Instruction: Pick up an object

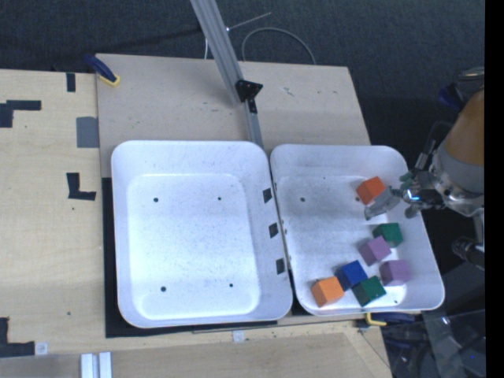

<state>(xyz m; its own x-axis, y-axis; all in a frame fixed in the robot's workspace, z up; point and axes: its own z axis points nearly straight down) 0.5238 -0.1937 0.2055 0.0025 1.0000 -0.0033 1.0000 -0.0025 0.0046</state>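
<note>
While the arm (465, 152) reaches in from three o'clock on my screen, I see its grey wrist and orange band hanging over the right rim of the right bin (315, 168). The gripper (387, 201) sits low over the bin at about two o'clock from the bin's centre, its grey fingers pointing toward nine o'clock. I can't tell from this angle how far apart the fingers are, and I see nothing clearly caught between them.

An orange block (370, 188) lies right at the fingertips, at roughly eleven o'clock from them, touching or nearly touching; I can't say which. The other blocks are gathered toward the bin's five o'clock corner. A green block (388, 233) lies just at six o'clock from the gripper, with a purple block (375, 250) beside it. A second purple block (394, 272) sits near the right wall. Along the front edge I see a blue block (351, 274), a darker green block (368, 290) at its four o'clock, and a second orange block (327, 290) at its eight o'clock, all three close together.

The left bin (126, 172) sits touching the right one along their shared edge. A grey metal bar (216, 34) slants across the bench (157, 93) from twelve o'clock down to where the bins meet.
</note>
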